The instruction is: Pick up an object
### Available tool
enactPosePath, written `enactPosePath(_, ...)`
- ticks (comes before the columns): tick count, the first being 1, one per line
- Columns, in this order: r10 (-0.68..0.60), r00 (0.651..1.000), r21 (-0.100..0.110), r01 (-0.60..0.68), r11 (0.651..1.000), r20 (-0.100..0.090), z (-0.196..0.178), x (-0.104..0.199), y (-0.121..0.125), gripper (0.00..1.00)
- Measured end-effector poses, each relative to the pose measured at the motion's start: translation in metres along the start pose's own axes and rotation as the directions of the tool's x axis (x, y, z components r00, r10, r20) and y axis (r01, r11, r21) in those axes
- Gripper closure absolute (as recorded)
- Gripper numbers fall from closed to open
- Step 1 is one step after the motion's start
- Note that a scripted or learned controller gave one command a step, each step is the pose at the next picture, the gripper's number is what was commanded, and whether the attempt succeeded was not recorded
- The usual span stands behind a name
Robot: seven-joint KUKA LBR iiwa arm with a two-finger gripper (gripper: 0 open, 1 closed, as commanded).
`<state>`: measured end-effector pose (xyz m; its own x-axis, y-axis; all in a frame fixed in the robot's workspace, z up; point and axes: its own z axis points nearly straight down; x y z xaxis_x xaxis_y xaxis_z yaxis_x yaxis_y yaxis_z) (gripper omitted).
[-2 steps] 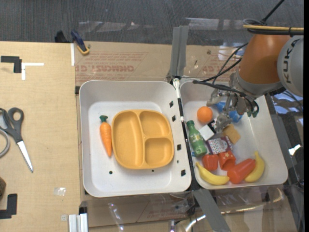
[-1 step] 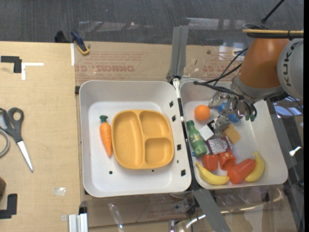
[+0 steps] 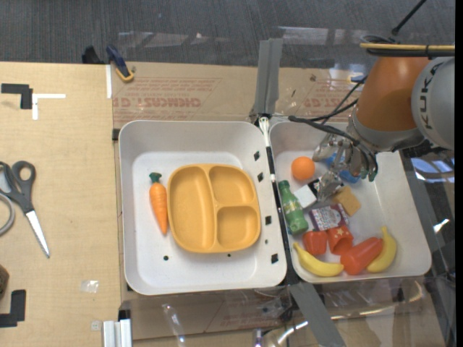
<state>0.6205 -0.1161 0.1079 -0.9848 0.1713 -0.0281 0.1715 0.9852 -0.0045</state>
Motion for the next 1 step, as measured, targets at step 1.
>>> enactPosePath(1,0.193,0.981,-0.002,-0.193,0.981,0.004,-0.0004,0.0151,0.0160,0.00)
